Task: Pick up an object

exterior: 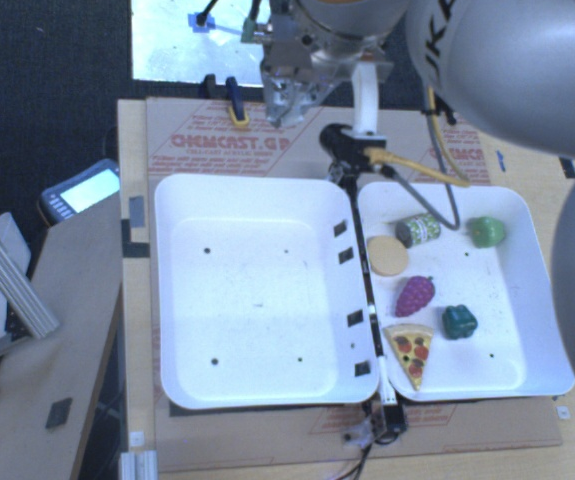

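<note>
Your bench (pixel 87 298) carried a printed cardboard sheet (pixel 227 143); upon that sheet sat two white bins (pixel 257 288) (side by side, touching).

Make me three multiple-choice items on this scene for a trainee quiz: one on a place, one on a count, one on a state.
1. Where does the pizza slice lie?
A. left bin
B. right bin, near corner
C. on the cardboard

2. How many objects lie in the right bin?
A. three
B. four
C. six

3. What is the end effector doing?
A. hanging above the cardboard behind the bins
B. pressing on the purple grapes
C. resting inside the left bin

Answers: 1 B, it sits by the divider at the near edge. 2 C: can, green ball, tan disc, grapes, green pepper, pizza slice. 3 A, it hangs over the printed cardboard.
</note>
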### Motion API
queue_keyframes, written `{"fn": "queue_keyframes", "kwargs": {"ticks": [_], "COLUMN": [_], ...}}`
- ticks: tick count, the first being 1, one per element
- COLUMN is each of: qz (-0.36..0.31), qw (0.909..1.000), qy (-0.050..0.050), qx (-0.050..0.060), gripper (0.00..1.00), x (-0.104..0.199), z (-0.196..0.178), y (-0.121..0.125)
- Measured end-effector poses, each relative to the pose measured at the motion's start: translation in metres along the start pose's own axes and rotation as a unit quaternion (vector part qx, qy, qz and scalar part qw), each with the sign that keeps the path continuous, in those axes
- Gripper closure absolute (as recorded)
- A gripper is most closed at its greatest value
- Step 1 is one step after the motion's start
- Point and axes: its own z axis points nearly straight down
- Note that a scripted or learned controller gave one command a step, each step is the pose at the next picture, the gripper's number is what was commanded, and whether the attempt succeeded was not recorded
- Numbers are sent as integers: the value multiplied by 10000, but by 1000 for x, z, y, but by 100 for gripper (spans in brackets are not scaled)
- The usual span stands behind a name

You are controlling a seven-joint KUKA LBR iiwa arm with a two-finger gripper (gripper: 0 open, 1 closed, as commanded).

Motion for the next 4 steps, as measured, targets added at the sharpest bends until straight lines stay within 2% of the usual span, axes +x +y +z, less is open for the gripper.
{"fn": "queue_keyframes", "kwargs": {"ticks": [1, 2, 3, 4], "qz": [-27, -39, -30, -49], "qw": [10000, 10000, 10000, 10000], "qy": [-7, -19, -25, -20], "qx": [14, 79, 88, 74], "gripper": [100, 100, 0, 100], "x": [2, 35, 33, 34], "z": [-114, -121, -120, -132], "y": [23, 38, 37, 38]}}
